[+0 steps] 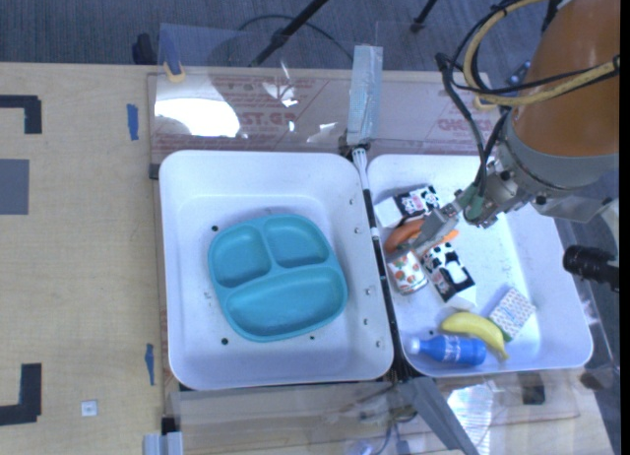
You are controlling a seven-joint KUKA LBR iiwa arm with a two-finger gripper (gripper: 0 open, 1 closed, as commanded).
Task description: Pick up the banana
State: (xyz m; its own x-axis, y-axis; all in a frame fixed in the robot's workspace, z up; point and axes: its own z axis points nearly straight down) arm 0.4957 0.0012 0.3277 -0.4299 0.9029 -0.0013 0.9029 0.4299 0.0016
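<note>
The yellow banana (pixel 475 329) lies in the right bin (pixel 561 291) near its front edge, curved, with one end touching a blue bottle (pixel 448 349). My gripper (pixel 435 227) hangs over the back left part of that bin, above a cluster of small items and well away from the banana, which is toward the front. The gripper's tip sits right by an orange carrot-like piece (pixel 403 236). Nothing yellow is at the gripper.
Near the gripper are a black-and-white box (pixel 415 202), a small printed can (pixel 408 272) and another black-and-white box (pixel 451 270). A patterned packet (pixel 512 312) lies right of the banana. The left bin (pixel 187 246) holds a teal divided plate (pixel 278 274).
</note>
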